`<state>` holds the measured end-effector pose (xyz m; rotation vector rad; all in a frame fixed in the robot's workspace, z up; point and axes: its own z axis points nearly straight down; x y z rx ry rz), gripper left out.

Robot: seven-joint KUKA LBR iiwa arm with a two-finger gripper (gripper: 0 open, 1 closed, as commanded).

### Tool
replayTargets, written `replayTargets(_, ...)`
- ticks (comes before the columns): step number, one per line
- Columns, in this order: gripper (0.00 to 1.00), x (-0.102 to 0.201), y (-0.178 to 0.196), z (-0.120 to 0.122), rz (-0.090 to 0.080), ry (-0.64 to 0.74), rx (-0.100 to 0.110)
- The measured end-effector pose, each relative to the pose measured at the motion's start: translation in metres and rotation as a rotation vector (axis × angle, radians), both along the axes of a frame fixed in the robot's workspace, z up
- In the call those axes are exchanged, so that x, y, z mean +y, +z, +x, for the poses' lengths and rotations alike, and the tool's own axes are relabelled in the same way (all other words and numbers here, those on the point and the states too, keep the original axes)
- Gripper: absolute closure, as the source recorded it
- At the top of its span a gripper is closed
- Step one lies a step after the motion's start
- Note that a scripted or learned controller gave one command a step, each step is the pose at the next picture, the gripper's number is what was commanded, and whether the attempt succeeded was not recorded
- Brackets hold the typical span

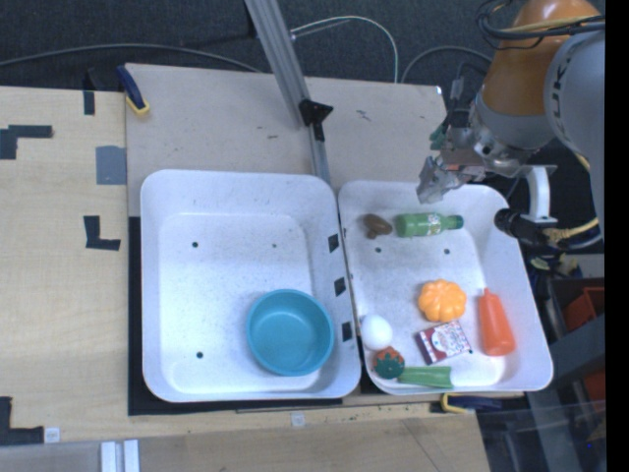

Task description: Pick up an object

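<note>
Fingers (432,187) hover over right bin's (511,264) far rim.

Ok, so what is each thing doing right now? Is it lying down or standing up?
gripper: above the right bin's far edge, nothing seen in it
green bottle: lying on its side, right bin
blue bowl: upright, left bin
orange pumpkin: sitting in the right bin
orange-red piece: lying flat
white egg: resting by the divider
red packet: lying flat

Robot lab, taped bench (59,195), loose cables (344,28)
</note>
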<state>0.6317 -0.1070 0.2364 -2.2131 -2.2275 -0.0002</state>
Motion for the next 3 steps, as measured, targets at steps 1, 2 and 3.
replayTargets(1, 1.0, 0.062, 0.001, 0.011, 0.001, 0.002, 0.0)
replayTargets(2, 1.0, 0.121, -0.004, 0.023, 0.001, 0.002, 0.0)
replayTargets(3, 1.0, 0.168, 0.001, 0.025, 0.0, 0.0, 0.0)
